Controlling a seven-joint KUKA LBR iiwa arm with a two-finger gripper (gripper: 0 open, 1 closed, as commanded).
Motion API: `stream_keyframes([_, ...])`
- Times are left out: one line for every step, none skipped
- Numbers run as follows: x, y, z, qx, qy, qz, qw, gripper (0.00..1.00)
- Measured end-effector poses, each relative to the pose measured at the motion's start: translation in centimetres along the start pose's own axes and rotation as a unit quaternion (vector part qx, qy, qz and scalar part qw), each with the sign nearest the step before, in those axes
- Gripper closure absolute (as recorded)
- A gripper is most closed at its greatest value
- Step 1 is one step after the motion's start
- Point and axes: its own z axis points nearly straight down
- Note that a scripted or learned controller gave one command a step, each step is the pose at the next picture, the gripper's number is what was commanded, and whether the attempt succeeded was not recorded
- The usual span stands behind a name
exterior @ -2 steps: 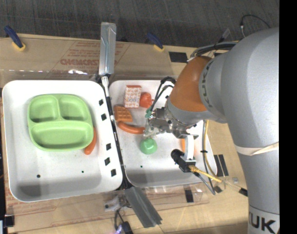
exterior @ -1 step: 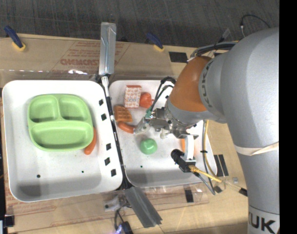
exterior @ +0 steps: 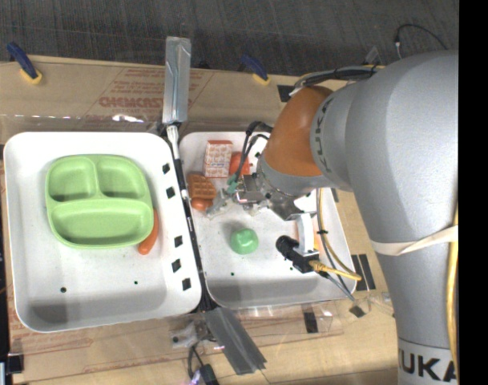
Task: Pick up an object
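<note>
Green object (exterior: 244, 241), wrist hides bin (exterior: 260, 291) items

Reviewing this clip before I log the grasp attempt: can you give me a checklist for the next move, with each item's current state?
1. Gripper positioned over the right bin: ok.
2. Something held between the fingers: cannot tell; the wrist hides them.
3. Nearby targets: orange-brown waffle-like item beside the gripper, small box behind it: ok.
4. Green round object lies apart, unobstructed: ok.
5. Clearance from the bin divider: not ok, gripper works close to it.
6. Left bin's green divided tray and orange carrot-like item out of the way: ok.
</note>
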Motion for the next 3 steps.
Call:
stream_keyframes([-1.6, -5.5, 0.0, 0.002, 0.001, 0.002, 1.0000, 0.00])
stream_keyframes([-1.5, -5.5, -0.9, 0.003, 0.001, -0.001, 1.0000, 1.00])
stream_keyframes([-0.4, -1.7, -13.1, 0.000, 0.000, -0.004, 1.0000, 1.00])
